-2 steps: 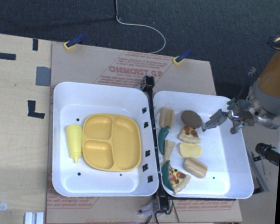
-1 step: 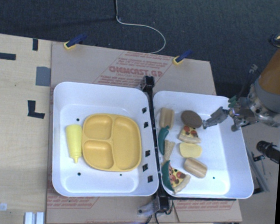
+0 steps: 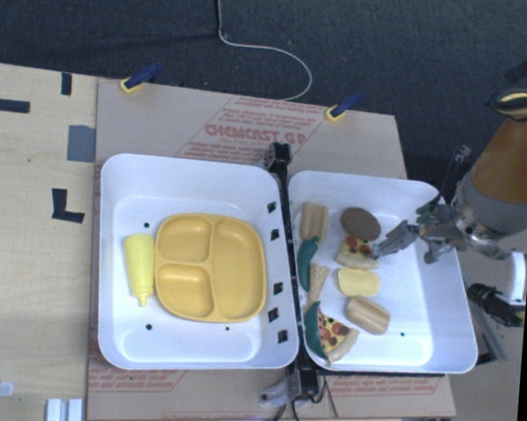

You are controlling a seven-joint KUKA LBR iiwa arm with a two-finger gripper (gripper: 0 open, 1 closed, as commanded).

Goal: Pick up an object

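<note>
While the pincer point(image 3: 391, 241) hovers, fingers apart or together I cannot tell, beside the pizza slice point(image 3: 355, 251), that slice lies just below the brown disc point(image 3: 360, 223). It looks light, stiff, slick plastic; take its straight sides.

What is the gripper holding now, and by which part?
Nothing is held. The gripper hangs above the right bin, beside the pizza slice, with nothing between its fingers.

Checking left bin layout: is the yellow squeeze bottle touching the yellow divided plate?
Touching, as far as the camera view shows: the yellow bottle lies along the left rim of the divided plate in the left bin, with no white floor visible between them.
</note>
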